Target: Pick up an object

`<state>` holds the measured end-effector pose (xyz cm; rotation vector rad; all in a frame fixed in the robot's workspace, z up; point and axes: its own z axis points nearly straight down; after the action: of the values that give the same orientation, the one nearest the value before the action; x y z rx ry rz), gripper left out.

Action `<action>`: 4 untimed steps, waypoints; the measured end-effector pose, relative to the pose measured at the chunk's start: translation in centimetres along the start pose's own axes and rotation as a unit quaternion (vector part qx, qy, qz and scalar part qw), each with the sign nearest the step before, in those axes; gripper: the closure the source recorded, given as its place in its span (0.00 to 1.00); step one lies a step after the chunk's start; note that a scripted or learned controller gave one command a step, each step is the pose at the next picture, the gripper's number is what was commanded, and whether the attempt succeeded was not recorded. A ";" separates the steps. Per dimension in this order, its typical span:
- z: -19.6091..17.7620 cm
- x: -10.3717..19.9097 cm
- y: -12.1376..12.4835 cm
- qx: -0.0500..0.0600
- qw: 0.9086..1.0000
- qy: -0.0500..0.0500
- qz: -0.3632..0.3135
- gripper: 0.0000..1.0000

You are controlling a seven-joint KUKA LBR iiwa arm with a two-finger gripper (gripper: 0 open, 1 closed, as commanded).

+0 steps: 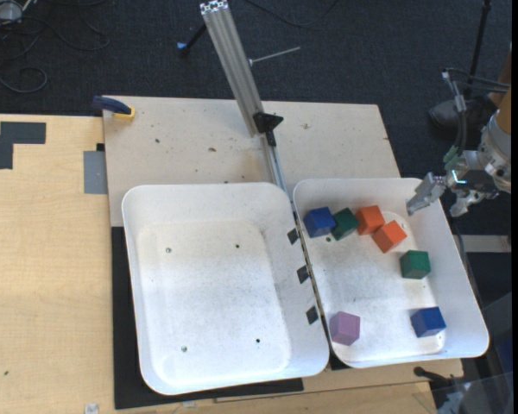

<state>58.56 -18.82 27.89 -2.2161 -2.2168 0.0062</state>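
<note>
Approach step: the grey two-finger pincer [440, 195] hovers spread and empty over the right white plastic bin's [466, 304] far right rim. Nearest target, the small orange cube [388, 235], sits near that corner; next, swing inward and descend.

Both white bins [211, 198] look like smooth matt plastic, speckled with dark flecks. Behind them the bench top [198, 141] is pale, scuffed wood, and a ribbed metal bar [233, 54] rising from it has a dull silver sheen.
</note>
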 end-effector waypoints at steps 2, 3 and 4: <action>6.1 -0.1 -0.5 0.001 1.000 0.000 0.000 0.00; 12.2 -0.2 0.1 0.001 1.000 0.000 0.001 0.00; 15.8 -0.1 0.2 -0.009 1.000 -0.005 0.001 0.00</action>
<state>58.65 -18.94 12.05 -2.2319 -2.2274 -0.0029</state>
